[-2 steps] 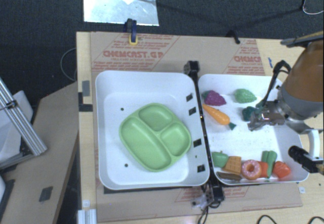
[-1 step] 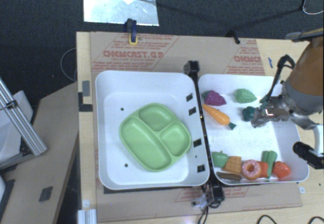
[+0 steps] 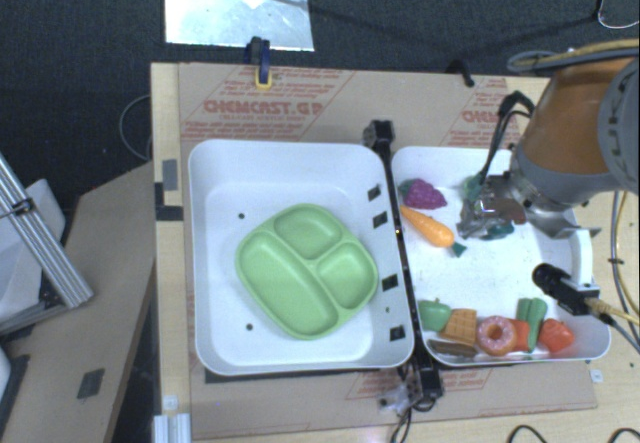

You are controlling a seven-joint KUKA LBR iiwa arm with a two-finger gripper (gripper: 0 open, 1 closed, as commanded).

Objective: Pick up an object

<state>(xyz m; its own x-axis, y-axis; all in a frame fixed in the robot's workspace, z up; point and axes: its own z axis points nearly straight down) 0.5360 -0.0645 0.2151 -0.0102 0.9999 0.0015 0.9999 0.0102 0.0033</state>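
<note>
My gripper [image 3: 481, 222] hangs over the upper middle of the right bin [image 3: 500, 283], just right of an orange toy carrot [image 3: 427, 226] with a teal stem. A purple bunch of grapes [image 3: 424, 195] lies at the bin's upper left, close to the carrot. Along the bin's front edge lie a green apple-like piece [image 3: 435, 314], a tan waffle piece [image 3: 461, 325], a pink donut [image 3: 495, 334], a green piece [image 3: 530, 311] and a red piece [image 3: 555, 334]. Nothing shows between the gripper's fingers, whose gap is hidden.
The left bin [image 3: 215, 191] holds a light green divided plate [image 3: 305, 271]. A black clip strip [image 3: 390, 231] runs between the two bins. The grey and orange arm [image 3: 580, 131] covers the right bin's upper right corner.
</note>
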